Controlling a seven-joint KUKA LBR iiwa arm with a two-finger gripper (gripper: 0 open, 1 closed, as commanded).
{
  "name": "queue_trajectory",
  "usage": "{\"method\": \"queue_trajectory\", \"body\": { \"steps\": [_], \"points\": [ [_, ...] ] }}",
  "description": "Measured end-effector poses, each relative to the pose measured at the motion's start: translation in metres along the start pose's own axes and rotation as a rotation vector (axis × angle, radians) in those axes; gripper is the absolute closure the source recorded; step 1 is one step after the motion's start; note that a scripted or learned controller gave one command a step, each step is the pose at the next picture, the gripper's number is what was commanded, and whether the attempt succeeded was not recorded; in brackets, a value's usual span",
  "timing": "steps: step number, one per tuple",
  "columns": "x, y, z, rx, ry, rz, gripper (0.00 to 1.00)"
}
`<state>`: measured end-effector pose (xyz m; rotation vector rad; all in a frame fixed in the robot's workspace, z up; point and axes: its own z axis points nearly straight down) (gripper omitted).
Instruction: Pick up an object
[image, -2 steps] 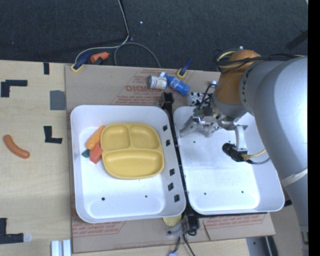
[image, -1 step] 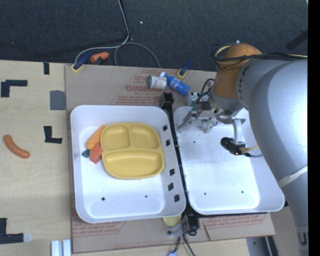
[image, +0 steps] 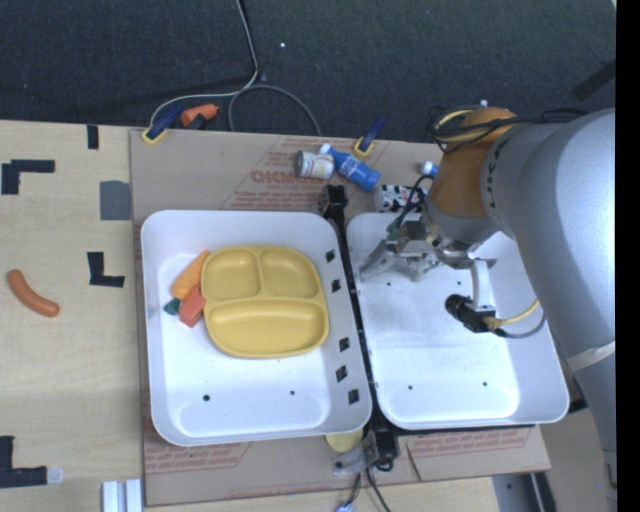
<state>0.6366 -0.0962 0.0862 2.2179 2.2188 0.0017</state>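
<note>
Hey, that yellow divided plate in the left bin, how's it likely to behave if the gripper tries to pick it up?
The yellow divided plate looks like rigid moulded plastic, so probably stiff and light. It lies flat and wide in the left bin, so fingers would likely need its rim. An orange piece lies against its left edge and may get nudged. It is unlikely to roll.

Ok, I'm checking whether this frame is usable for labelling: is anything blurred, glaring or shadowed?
Camera view: lighting is even and soft, the white bins bright without hard glare; the yellow divided plate is sharp, casting a faint shadow; the arm looms large and slightly soft at the right; the gripper is small and hard to resolve.
</note>
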Motion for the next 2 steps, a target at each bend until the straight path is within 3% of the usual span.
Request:
{"method": "queue_trajectory", "body": {
  "steps": [1,2],
  "points": [
    [-0.003,0.033,0.001,0.004,0.001,-0.003,0.0],
    [-0.003,0.033,-0.009,0.002,0.0,-0.003,1.0]
  ]
}}
